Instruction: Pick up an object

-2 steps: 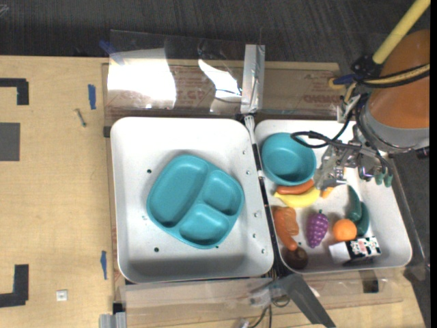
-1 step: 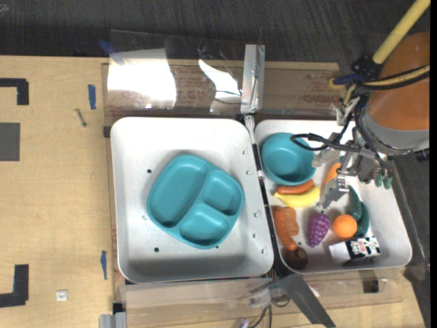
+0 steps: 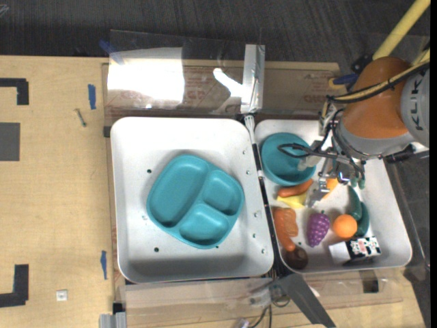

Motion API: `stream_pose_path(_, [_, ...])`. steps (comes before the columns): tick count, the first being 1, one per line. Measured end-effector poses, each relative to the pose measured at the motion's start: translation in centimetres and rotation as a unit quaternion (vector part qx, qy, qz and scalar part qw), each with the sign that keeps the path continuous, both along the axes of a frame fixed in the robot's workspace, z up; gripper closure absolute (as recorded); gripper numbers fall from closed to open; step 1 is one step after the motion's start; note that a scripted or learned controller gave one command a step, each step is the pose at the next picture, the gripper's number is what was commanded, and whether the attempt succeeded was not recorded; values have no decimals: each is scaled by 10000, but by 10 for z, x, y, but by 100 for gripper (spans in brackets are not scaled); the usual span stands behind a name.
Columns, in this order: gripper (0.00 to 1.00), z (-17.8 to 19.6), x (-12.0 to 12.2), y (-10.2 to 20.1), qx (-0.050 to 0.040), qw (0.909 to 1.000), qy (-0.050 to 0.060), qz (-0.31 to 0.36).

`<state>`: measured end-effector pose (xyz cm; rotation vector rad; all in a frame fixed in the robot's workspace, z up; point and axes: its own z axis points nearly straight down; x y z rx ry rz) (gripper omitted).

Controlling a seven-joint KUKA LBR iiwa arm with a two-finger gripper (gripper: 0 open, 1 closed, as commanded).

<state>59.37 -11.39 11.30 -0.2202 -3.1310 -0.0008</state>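
Note:
My gripper [image 3: 326,180] hangs low over the right bin [image 3: 399,234], just right of a teal bowl [image 3: 281,161] at the bin's back left. Toy foods lie right under and around it: a yellow banana [image 3: 292,201], an orange carrot piece [image 3: 298,190], purple grapes [image 3: 317,228], an orange fruit [image 3: 345,225] and a dark green piece [image 3: 359,208]. A small orange item [image 3: 332,181] shows among the gripper's metal parts; whether it is held is unclear.
The left bin [image 3: 130,251] holds a teal divided plate [image 3: 196,199]. Also in the right bin are a glazed bread piece [image 3: 285,223], a brown lump [image 3: 296,256] and a white box with black print [image 3: 356,249]. The arm's orange band [image 3: 375,108] rises at the right.

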Motion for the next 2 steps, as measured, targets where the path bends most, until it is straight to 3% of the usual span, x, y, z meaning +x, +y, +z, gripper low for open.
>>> stream_pose_path(1, [0,-23,0,14,-19,10000,-62,1])
stream_pose_path(2, [0,-23,-59,12,-14,9999,-94,-105])
